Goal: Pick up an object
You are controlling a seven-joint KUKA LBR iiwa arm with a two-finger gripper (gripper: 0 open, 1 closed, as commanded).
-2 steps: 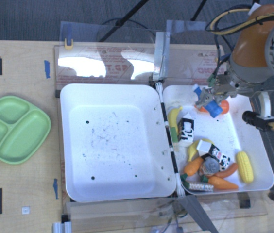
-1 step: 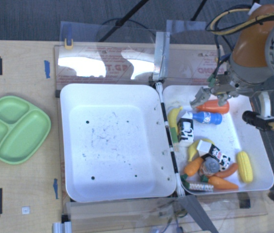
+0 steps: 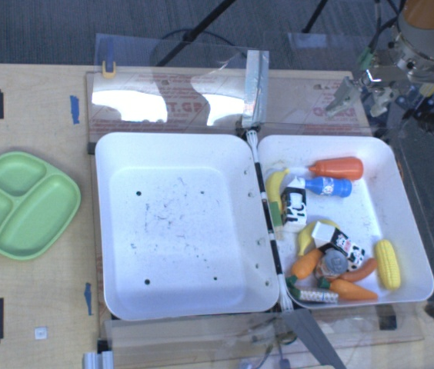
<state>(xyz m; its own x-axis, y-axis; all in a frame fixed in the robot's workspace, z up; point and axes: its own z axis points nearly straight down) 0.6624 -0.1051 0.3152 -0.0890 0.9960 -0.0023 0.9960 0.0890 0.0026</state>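
The right bin (image 3: pixel 402 206) holds several toy foods. An orange bottle (image 3: pixel 338 167) and a blue bottle (image 3: pixel 329 187) lie at its far side. Beside them are a banana (image 3: pixel 276 186) and a black-and-white carton (image 3: pixel 294 204). Near the front sit a corn cob (image 3: pixel 387 264), a grey can (image 3: pixel 332 264), a cow-patterned box (image 3: pixel 343 244) and carrots (image 3: pixel 352 289). My gripper (image 3: pixel 357 102) hangs high beyond the bin's far right corner, well apart from the objects. It is open, with nothing between its fingers.
The left bin (image 3: pixel 175 225) lies beside the right one, with a hinged divider between them. A green sectioned plate (image 3: pixel 21 204) rests on the bench at far left. A clear plastic wall (image 3: pixel 178 91) stands behind the bins. Tripod legs cross the floor beyond.
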